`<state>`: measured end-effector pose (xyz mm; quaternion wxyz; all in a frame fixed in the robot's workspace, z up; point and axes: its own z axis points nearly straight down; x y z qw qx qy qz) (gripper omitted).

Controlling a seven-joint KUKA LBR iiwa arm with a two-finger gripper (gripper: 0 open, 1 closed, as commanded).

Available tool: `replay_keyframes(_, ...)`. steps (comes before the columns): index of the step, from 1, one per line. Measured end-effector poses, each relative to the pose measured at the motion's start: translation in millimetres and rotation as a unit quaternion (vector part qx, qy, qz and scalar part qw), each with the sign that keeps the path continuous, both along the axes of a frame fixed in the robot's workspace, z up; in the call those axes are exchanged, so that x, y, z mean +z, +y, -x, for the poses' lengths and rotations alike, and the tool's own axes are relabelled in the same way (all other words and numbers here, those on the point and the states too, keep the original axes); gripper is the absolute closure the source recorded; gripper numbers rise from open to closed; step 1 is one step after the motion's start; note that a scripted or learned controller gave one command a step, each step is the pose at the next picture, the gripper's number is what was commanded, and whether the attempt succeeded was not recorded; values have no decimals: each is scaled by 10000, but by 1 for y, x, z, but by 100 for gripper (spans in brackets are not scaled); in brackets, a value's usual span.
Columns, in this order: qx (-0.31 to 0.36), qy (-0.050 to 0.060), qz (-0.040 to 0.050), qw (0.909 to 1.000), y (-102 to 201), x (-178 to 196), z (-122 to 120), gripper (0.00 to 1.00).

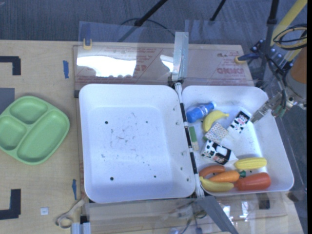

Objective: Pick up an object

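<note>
We log the bench point(39, 62) first: pale wood, with a green divided plate point(32, 128) lying at its left end, well apart from the work. The left bin point(97, 99) shows bare floor with faint scuffs and a few dark dots. The right bin point(273, 145) carries all the candidate objects, so the pick has to come from there.

The arm point(298, 84) enters at the upper right edge of the right bin. The gripper point(263, 112) hangs at a slant just inside that bin's upper right rim, near the black-and-white spotted box point(239, 122) but, as far as we can judge, apart from it. Nothing is visible between the fingers; whether they are spread or closed we cannot tell at this size.

Contents, larger to smaller: red pepper point(253, 181) along the near wall, carrot point(225, 177) and a banana point(214, 185) beside it, corn cob point(250, 164) just above them, blue bottle point(199, 112) near the divider, a second banana point(212, 119) touching it, a checkered packet point(218, 131), a dark spotted card point(216, 151).

Progress, in our judgement: early. No object is lifted; every item lies on the bin floor. Left to do: descend, close on one item, raise it clear.
</note>
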<state>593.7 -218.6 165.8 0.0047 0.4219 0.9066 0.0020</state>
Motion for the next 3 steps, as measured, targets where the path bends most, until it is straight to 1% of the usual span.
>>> replay_keyframes(1,-1677,17,-1,9858,-4,54,-17,100)
replay_keyframes(2,-415,11,11,9991,-3,122,-29,100)
replay_keyframes(3,-2688,47,-15,9632,-4,46,-38,100)
